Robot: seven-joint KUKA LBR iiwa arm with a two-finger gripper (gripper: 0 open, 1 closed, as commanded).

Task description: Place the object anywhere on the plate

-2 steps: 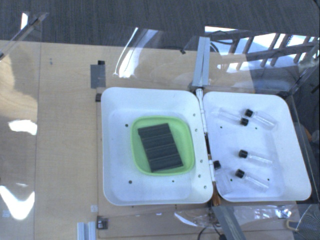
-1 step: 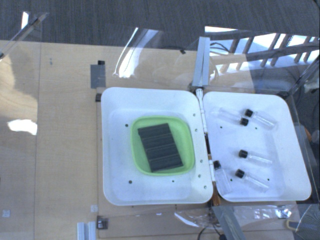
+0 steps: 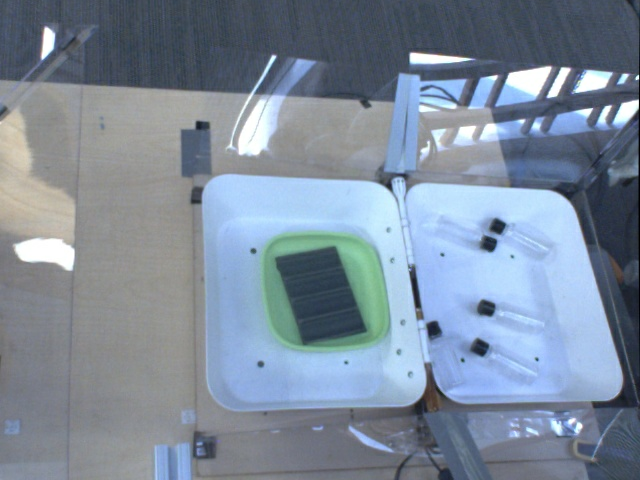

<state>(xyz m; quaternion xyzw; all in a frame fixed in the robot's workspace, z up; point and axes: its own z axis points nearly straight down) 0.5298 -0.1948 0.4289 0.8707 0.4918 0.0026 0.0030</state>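
Gripper state: you cannot tell. You see a dark grey ribbed rectangular block [image 3: 320, 295] lying on the lime-green square plate [image 3: 376, 290] in the left white bin [image 3: 230, 268].

A dark ridged block [image 3: 319, 295] covers most of the green plate [image 3: 374, 298] — bare plate remains just along its rim. In the right bin [image 3: 590, 298], four clear black-capped vials [image 3: 505, 317] lie scattered, well apart — open white floor between them.
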